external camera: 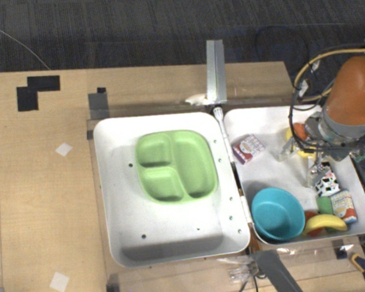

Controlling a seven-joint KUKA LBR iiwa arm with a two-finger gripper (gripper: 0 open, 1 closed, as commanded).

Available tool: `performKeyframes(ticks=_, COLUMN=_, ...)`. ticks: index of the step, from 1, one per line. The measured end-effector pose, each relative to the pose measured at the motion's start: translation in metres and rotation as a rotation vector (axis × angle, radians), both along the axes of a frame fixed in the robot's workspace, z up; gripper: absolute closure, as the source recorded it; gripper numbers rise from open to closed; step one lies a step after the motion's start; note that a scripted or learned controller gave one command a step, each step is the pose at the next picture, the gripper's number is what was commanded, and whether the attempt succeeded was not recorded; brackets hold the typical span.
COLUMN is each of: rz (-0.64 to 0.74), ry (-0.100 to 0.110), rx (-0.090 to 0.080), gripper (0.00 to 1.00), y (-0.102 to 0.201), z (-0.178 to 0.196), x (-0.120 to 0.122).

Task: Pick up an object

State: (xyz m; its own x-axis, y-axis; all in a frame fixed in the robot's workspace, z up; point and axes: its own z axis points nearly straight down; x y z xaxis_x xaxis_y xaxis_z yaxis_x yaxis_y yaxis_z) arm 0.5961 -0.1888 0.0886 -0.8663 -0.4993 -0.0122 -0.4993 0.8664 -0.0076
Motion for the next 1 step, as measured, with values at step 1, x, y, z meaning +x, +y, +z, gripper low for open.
performKeyframes(ticks=1, rz=-0.114, ry=0.0, rx=0.002, gripper=0.0, y=0.036, z=0.0007, x=-0.012)
